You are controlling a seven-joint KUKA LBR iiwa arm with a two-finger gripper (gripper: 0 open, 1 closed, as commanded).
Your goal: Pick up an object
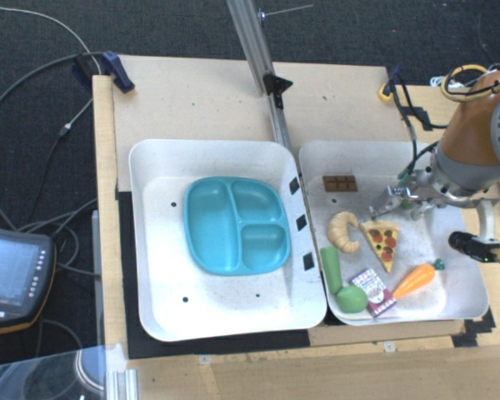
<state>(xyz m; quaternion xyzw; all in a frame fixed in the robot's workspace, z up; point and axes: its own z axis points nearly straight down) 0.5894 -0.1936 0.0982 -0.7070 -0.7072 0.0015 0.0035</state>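
Your gripper (393, 203) hangs low over the right bin (475, 307), just above the upper tip of the pizza slice (383, 243), and from this slanted camera you cannot tell how its tool is set, so treat that as unknown rather than assume a grasp; nothing is visibly held. The candidates all lie in that right bin: the croissant (345, 230) just left of the pizza slice, the chocolate bar (340, 183) above it near the bin's far wall, the carrot (417, 279) lower right, and along the near-left corner the green cucumber (331, 266), a green round fruit (352, 297) and a small pink packet (375, 289) lying close together. The left bin (150, 248) holds a blue divided plate (236, 224), well apart from the arm. The likely target is the pizza slice, and that is where trouble could start: it looks flat and thin, so a descent may press on its face and slide off rather than close around its edges. If the tool comes down slightly left, it may clip the croissant and nudge both pieces. Watch too for a hard contact with the bin floor, since a flat piece needs a deep reach. The cluster by the cucumber is a worse bet: the things there are crowded, and you might take two or knock them aside.
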